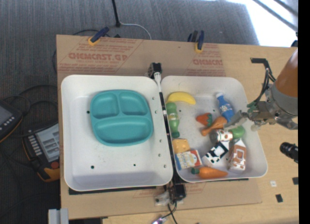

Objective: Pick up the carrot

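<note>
The tool (240, 117) reaches in at the frame's right, over the right bin (252, 97); whether it's open or closed, I cannot tell. One carrot (214, 125) lies just left of its tip, a blue bottle (224, 106) above. A second carrot (211, 172) lies at the bin's lower edge. One banana (181, 98) lies upper left. The left bin (77, 165) holds one teal tray (121, 117).

Both white bins (77, 170) look like smooth, slightly glossy plastic, as does the teal divided plate (121, 117). The tabletop (145, 53) is matt brown cardboard with red print; the carrot (213, 126) looks plastic.
</note>
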`<action>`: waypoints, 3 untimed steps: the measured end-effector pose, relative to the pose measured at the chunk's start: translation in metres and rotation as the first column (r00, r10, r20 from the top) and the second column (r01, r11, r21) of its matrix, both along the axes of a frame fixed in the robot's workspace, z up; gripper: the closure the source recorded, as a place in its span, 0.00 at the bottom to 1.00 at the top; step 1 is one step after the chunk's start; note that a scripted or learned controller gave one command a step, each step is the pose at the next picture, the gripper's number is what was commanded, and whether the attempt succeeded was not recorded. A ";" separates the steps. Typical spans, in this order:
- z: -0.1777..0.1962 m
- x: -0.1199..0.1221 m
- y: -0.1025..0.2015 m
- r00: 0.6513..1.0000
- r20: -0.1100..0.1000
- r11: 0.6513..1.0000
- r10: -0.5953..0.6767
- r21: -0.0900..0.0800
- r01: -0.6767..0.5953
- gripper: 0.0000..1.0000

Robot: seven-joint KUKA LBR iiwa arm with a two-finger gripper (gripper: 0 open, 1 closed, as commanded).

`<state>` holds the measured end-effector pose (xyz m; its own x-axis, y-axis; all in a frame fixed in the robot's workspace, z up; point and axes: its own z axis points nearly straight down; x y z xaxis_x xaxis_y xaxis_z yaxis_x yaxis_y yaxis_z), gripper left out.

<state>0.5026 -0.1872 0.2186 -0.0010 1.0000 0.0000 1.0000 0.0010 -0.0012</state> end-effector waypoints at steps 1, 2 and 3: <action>-0.122 0.051 0.074 0.987 -0.002 0.987 -0.161 0.000 0.161 0.00; -0.129 0.103 0.081 0.998 0.007 0.998 -0.056 -0.004 0.056 0.00; -0.118 0.105 0.081 0.998 0.012 0.998 -0.055 -0.004 0.055 1.00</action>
